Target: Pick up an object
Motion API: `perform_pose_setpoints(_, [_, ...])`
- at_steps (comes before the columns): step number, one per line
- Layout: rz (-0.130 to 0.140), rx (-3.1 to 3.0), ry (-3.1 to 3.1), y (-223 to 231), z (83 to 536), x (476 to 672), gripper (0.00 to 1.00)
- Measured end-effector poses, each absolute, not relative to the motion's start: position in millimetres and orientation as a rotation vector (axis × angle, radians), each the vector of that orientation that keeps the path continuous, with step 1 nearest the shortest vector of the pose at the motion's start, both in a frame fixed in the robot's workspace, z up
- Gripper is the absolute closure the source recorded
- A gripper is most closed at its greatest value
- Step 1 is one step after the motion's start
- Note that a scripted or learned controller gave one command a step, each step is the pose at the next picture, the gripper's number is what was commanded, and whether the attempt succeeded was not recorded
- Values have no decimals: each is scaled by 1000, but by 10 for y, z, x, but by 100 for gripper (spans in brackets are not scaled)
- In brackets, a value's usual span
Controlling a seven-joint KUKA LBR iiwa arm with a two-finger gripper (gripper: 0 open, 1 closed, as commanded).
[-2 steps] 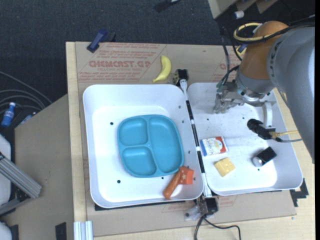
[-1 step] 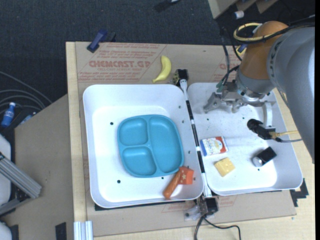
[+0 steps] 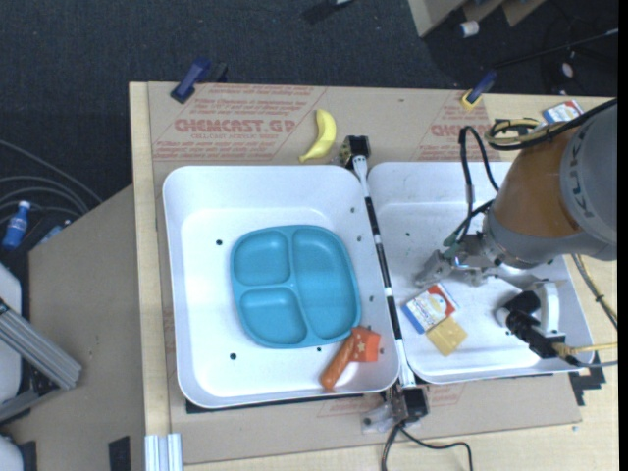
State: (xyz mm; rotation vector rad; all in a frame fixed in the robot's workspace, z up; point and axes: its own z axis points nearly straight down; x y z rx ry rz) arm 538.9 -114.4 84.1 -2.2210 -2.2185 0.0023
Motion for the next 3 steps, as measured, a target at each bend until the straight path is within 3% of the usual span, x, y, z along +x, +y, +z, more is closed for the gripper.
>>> perform_pose_setpoints(1, [-1,-2223,-2219,-1138,942,5396,100])
perform_pose_setpoints(2, [-2,-2222,-2223,-965,2572,5428,100])
perform_pose_setpoints(3, [0,-2221,-2222,-964,2564,5422,0])
